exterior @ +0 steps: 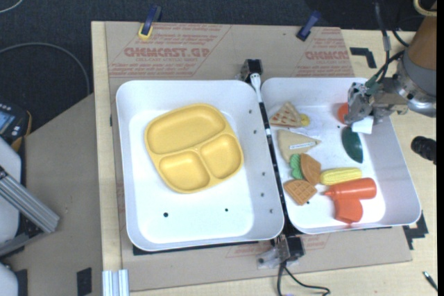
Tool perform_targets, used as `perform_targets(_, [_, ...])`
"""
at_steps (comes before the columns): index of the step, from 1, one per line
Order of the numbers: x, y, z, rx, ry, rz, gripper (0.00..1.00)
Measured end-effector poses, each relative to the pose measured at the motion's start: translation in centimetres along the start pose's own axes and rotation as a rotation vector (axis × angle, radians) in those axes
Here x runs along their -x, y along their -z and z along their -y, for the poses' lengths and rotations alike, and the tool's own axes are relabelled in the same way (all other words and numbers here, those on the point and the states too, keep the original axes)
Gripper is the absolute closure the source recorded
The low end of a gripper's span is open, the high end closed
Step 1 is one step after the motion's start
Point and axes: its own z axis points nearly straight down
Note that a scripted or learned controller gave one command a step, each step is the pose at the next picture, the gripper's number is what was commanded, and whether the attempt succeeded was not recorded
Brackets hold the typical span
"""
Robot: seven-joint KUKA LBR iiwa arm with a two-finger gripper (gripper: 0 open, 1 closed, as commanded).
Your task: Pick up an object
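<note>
Status, pick not yet made: my end effector (pixel 361 114) hangs low over the far side of the right bin (pixel 402 180), just above a dark green piece (pixel 352 143) and beside a small red one (pixel 343 111); its opening I cannot tell. All toy food lies loose in that bin; the left bin (pixel 132 149) carries a yellow divided plate (pixel 193 147).
</note>
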Motion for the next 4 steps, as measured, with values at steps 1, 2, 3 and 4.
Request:
perform_targets(1, [-5.1, 0.0, -0.5, -0.006, 0.004, -0.004, 1.0])
perform_targets(2, [-10.2, 0.0, -0.2, -0.008, 0.004, -0.004, 1.0])
perform_targets(3, [-12.1, 0.9, 1.0, -0.008, 0.001, -0.004, 1.0])
perform_targets(4, [-12.4, -1.1, 1.6, -0.009, -0.002, -0.003, 1.0])
